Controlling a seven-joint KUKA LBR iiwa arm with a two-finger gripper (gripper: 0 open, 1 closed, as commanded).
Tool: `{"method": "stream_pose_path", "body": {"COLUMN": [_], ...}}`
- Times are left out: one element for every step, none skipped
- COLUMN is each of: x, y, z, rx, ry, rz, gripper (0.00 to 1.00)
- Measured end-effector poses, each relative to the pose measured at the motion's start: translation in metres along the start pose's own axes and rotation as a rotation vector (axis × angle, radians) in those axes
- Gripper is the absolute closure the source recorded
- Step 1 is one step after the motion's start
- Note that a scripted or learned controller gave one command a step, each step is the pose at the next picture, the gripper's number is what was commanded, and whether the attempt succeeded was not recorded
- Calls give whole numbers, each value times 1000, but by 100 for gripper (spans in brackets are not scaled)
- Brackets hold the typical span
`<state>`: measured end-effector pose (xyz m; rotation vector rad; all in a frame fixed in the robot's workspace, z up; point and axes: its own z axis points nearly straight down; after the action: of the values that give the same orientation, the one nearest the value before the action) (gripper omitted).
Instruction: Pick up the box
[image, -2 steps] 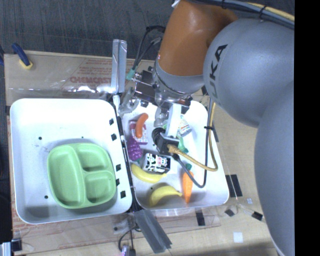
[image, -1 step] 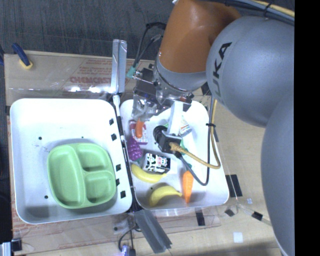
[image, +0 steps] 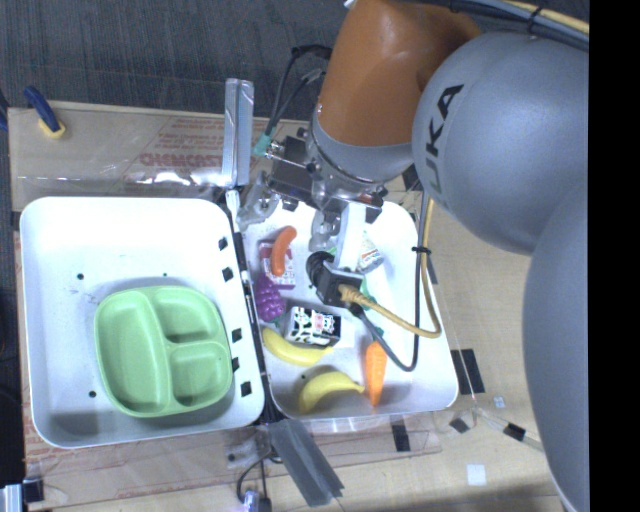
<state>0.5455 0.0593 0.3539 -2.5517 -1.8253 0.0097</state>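
The box (image: 314, 325) is small, black and white with a printed pattern. It lies in the right bin (image: 432, 350), near the middle, resting against a banana. My gripper (image: 338, 238) hangs over the back half of that bin, above and a little right of the box, and apart from it. The grey arm and its orange band cover the bin's far right corner.
Around the box lie purple grapes (image: 269, 298), an orange sausage (image: 282, 249), two bananas (image: 296, 350) (image: 326, 387) and a carrot (image: 374, 371). The left bin (image: 50, 260) holds a green divided tray (image: 165, 350). A ridge with black clips (image: 240, 300) separates the bins.
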Motion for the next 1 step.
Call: {"method": "stream_pose_path", "body": {"x": [2], "y": [0], "z": [-9], "rx": [2], "ry": [-1], "rz": [-9], "gripper": [100]}}
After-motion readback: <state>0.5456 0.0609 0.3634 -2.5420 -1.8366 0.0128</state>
